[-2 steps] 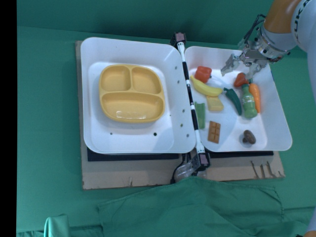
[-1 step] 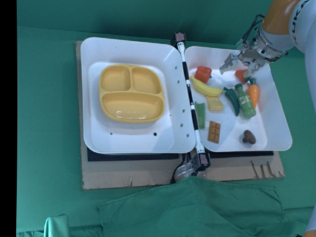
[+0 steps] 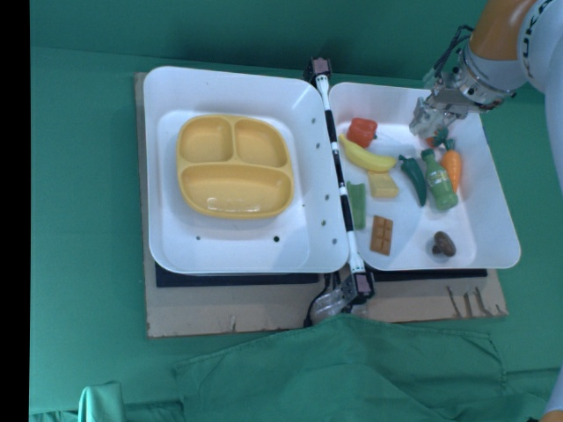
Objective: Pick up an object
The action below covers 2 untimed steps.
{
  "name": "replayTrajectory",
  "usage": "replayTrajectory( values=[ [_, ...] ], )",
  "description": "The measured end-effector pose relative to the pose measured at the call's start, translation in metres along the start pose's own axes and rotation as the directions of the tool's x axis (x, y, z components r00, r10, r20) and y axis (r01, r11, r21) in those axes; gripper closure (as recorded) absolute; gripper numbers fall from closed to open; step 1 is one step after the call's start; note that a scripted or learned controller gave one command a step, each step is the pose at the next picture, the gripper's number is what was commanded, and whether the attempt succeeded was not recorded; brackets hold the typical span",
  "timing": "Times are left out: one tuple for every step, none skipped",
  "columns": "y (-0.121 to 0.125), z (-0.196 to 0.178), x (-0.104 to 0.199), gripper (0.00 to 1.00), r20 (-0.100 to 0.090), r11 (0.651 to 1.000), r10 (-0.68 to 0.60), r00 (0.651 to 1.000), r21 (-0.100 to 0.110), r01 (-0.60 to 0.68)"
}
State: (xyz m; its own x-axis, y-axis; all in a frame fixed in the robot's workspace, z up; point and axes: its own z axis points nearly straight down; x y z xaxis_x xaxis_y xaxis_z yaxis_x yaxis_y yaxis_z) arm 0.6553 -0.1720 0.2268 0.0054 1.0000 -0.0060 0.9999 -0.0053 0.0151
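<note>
We see the arm (image 3: 519, 16) cut off by the frame's upper right corner. The gripper (image 3: 428, 128) covers a small orange-red item (image 3: 431, 141) in the right bin (image 3: 493, 200), too hidden for us to name. Its fingertips blur into that item. The carrot's (image 3: 452, 167) leafy top sits partly under the gripper. The green cloth (image 3: 352, 372) runs off the bottom edge.
</note>
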Motion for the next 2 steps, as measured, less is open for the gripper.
replayTrajectory(
  values=[
    [-0.003,-0.052,-0.008,1.0,-0.002,1.0,-0.002,1.0,0.003,0.002],
    [-0.006,-0.101,-0.012,1.0,-0.002,1.0,-0.002,1.0,0.005,0.002]
  ],
)
